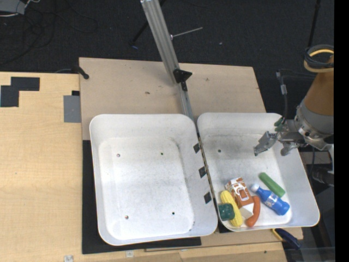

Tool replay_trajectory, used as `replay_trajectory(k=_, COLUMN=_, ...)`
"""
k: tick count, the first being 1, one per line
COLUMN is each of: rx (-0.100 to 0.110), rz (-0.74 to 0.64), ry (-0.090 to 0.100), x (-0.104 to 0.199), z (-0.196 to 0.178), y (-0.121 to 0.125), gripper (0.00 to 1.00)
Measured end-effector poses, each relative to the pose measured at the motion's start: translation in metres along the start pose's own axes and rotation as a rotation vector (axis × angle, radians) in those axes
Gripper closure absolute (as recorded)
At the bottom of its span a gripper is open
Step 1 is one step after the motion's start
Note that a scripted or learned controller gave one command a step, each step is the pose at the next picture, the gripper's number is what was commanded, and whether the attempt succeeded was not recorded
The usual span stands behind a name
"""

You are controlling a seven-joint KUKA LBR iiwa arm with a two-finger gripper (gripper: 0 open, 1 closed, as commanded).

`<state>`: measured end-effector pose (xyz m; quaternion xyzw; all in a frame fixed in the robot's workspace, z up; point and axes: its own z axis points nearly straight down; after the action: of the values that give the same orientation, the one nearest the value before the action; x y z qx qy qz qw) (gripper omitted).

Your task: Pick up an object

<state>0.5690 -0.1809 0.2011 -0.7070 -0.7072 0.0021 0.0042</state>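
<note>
The left bin [143, 176] lies beside the right bin [232, 132], whose near corner holds a yellow corn cob [230, 207], orange piece [254, 212], small carton [239, 190], blue bottle [271, 200] and green stick [271, 184]. Farther right, the gripper [275, 145] hovers with fingers spread, grasping nothing.

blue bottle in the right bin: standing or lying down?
Lying down. The blue bottle rests on its side on the right bin floor, white cap pointing up-left, beside the green stick.

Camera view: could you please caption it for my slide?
Gripper hovers above the right bin, with toys clustered in its near corner.
</note>
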Motion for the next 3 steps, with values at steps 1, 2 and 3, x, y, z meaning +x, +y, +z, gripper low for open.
replay_trajectory(k=1, rx=0.0, rz=0.002, ry=0.0, x=0.006, z=0.064, y=0.001, gripper=0.0)
replay_trajectory(k=2, rx=-0.009, rz=0.003, ry=-0.003, x=0.006, z=0.11, y=0.002, gripper=0.0)
replay_trajectory(k=3, rx=-0.008, rz=0.009, ry=-0.002, x=0.005, z=0.099, y=0.002, gripper=1.0)
